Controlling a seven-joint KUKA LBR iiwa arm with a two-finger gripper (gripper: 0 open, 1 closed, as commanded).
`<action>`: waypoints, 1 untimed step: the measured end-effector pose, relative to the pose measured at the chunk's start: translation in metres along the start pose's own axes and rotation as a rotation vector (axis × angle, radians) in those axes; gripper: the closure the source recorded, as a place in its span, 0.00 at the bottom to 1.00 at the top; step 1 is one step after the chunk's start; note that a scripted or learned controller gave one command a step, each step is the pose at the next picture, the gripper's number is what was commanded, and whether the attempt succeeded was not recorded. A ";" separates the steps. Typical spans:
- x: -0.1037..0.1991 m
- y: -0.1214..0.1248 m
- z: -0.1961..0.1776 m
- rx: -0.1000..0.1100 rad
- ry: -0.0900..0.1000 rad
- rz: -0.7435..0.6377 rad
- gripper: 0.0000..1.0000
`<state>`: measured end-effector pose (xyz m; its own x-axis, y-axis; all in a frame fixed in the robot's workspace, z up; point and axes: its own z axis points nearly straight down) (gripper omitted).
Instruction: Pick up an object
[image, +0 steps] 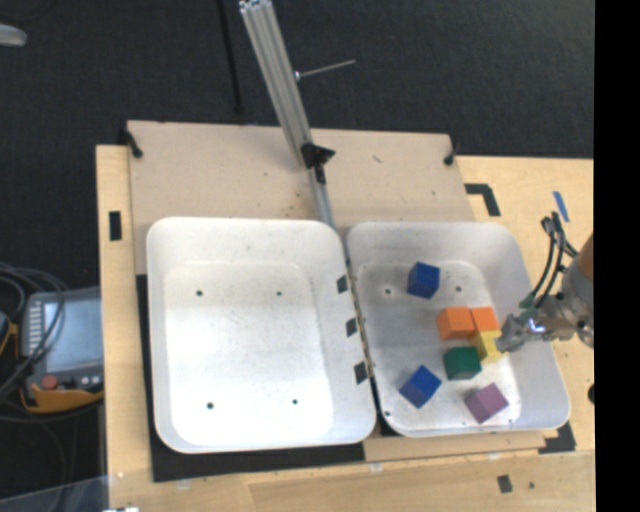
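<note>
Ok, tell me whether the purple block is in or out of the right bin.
In. The purple block rests on the floor of the right bin, near its front corner.

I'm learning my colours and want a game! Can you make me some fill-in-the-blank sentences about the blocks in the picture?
1. All the blocks lie in the ____ bin.
2. There are ____ blue blocks.
3. The green block sits just below the ____ block.
4. The block nearest the bottom edge of that bin is ____.

Missing words: right; two; orange; purple
</note>
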<state>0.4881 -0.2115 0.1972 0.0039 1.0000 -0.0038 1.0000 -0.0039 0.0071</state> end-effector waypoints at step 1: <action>0.002 0.006 -0.045 0.000 0.001 -0.007 1.00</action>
<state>0.4939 -0.2092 0.2421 -0.0034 1.0000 -0.0030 1.0000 0.0035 0.0069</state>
